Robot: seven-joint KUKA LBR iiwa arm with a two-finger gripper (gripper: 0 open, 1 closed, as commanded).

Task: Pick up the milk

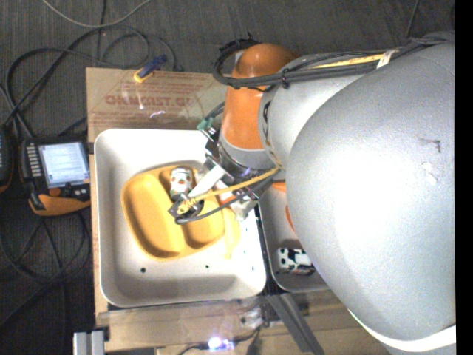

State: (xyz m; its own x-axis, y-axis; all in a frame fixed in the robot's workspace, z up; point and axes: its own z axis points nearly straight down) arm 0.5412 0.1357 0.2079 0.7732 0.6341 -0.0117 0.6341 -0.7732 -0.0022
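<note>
A small carton with black and white cow patches, which I take for the milk (294,259), lies in the right bin (275,272) at its near left corner, half hidden under the arm. My gripper (209,182) hangs over the left bin (111,198), above a large yellow kidney-shaped object (151,213). It is well apart from the milk, up and to the left of it. A small pale and brown item (179,177) sits right beside the gripper on the yellow object's far edge; whether it is touched I cannot tell.
The arm's grey body (369,183) covers most of the right bin. A cardboard sheet (140,102) lies behind the left bin. A small screen device (59,163) and cables sit on the floor to the left.
</note>
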